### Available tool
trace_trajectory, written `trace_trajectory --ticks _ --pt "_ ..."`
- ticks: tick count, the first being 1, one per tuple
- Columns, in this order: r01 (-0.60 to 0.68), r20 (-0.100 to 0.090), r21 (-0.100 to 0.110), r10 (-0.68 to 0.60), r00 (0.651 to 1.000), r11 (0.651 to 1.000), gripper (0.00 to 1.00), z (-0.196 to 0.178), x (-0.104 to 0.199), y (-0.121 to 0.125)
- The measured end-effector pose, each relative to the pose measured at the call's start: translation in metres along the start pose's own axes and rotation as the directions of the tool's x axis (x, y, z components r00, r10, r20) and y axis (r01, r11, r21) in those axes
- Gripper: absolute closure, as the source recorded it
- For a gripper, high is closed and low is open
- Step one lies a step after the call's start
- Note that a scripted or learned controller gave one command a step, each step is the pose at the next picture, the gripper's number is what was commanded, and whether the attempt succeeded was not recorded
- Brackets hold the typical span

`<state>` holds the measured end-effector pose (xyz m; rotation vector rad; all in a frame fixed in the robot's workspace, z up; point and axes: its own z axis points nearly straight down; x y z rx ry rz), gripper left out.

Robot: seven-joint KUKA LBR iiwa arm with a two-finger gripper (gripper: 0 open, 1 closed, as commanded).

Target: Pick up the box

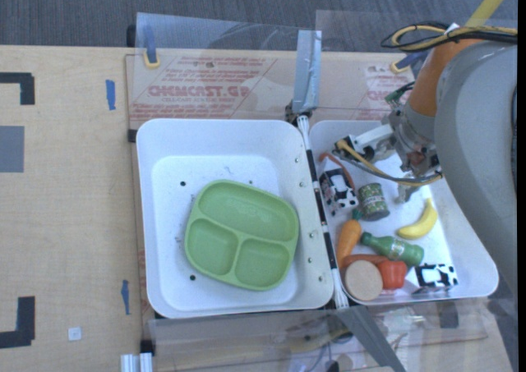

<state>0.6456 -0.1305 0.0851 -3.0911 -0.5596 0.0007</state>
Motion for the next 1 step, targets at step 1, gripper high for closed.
trace_trajectory --ticks 1 --pt "-0.053 0.004 0.0 0.053 0.999 0.999 0.0 0.0002 0.0131 -0.0042"
